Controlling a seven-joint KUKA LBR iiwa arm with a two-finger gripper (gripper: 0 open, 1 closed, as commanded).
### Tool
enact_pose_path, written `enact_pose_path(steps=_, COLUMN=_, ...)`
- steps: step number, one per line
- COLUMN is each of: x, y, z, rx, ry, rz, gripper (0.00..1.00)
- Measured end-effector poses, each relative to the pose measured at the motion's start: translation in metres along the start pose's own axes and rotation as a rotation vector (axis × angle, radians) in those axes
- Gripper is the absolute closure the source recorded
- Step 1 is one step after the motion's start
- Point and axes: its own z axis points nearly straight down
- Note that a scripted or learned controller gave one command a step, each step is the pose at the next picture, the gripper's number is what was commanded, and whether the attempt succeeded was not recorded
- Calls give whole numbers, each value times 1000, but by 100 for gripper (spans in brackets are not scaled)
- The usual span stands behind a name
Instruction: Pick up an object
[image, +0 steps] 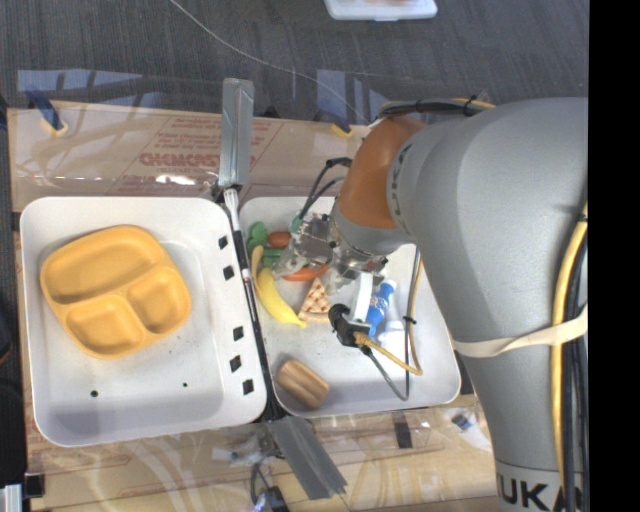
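— Where are the jaws, and what are they doing?

— The gripper (312, 250) is down in the right bin (432, 385), over a heap of toy food. Whether it is open or shut, I cannot tell; the wrist hides it.

— What lies nearest?

— A carrot (303, 273) touching it, a pizza slice (316, 298) just below, and a banana (275, 297) just beside, towards the left wall.

— Farther out?

— A bread roll (301, 382) lies well apart near the front rim. The left bin (130, 400) holds a yellow divided plate (114, 289).
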Motion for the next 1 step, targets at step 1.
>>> enact_pose_path(steps=1, x=0, y=-1, z=-5, rx=9, ry=-1, rz=-6, gripper=100)
